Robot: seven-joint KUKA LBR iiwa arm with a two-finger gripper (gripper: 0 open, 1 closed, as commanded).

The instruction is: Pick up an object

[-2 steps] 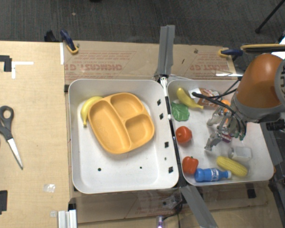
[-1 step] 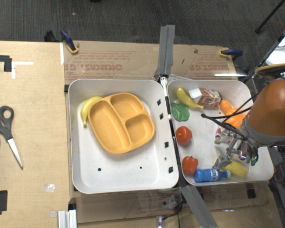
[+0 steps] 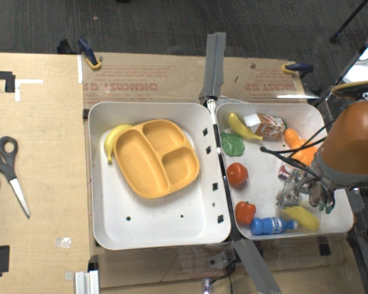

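Two white bins sit side by side; the gripper [image 3: 299,196] hangs low in the right bin [image 3: 265,173], near its front right corner. Whether it is spread or closed cannot be told, as wrist hardware and cables blur it. Just below the gripper lies a yellow corn cob [image 3: 302,216], touching or nearly touching it. To the gripper's left and slightly nearer the front rests a blue bottle [image 3: 273,226], with a red pepper [image 3: 245,212] beyond that. A tomato [image 3: 237,173] lies farther left, well apart. Behind the gripper are an orange carrot [image 3: 294,143], a banana [image 3: 242,128] and a green piece [image 3: 232,144].
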